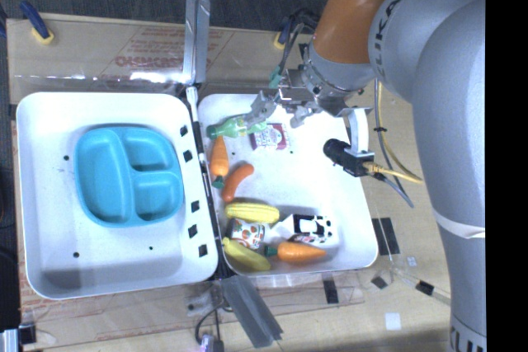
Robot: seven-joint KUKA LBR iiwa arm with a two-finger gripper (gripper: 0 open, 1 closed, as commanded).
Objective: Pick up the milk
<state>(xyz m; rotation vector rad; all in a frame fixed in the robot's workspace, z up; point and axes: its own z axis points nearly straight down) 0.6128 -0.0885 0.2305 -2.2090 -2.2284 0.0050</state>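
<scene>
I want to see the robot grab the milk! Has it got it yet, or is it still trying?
Not yet. The milk, the little black-and-white cow-patterned carton, lies at the near side of the right bin, beside a carrot and a banana. In hand: the gripper is over the far end of that bin, near a green bottle, well away from the milk. Left to do: move over the milk, grasp it, lift.

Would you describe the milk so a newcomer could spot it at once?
Look in the right bin, along its near edge. The milk lies there, just above an orange carrot and right of a yellow banana. It alone is white with black cow patches.
</scene>
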